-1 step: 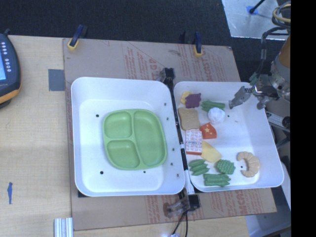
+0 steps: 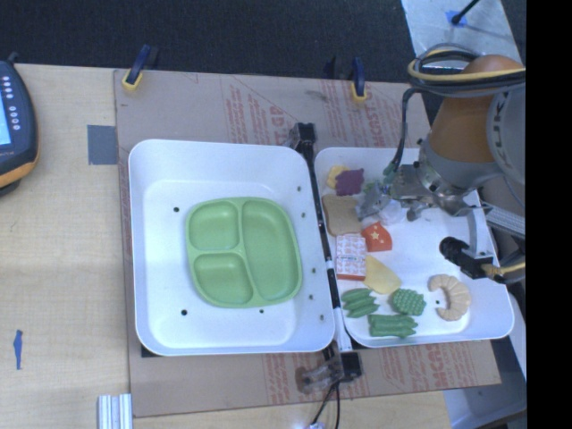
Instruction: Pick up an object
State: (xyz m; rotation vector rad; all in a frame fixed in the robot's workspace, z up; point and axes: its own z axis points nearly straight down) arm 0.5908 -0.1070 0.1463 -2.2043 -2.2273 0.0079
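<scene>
My gripper (image 2: 374, 202) hangs low over the far part of the right bin (image 2: 490, 329), reaching in from the right. It is just right of a brown bread slice (image 2: 340, 214) and just above a red piece (image 2: 377, 237). A purple piece (image 2: 349, 180) lies to its far left. Nothing can be seen held in it. Nearer the front lie a red-and-white packet (image 2: 350, 256), a yellow wedge (image 2: 382, 275), green beans (image 2: 359, 302), a broccoli piece (image 2: 408, 301), a green pod (image 2: 391, 326) and a croissant (image 2: 450, 295).
The left bin (image 2: 152, 329) holds a green divided plate (image 2: 243, 251). A handheld pendant (image 2: 13, 123) rests at the bench's left edge. Blue and yellow clamps (image 2: 357, 80) pin the cardboard sheet at the back.
</scene>
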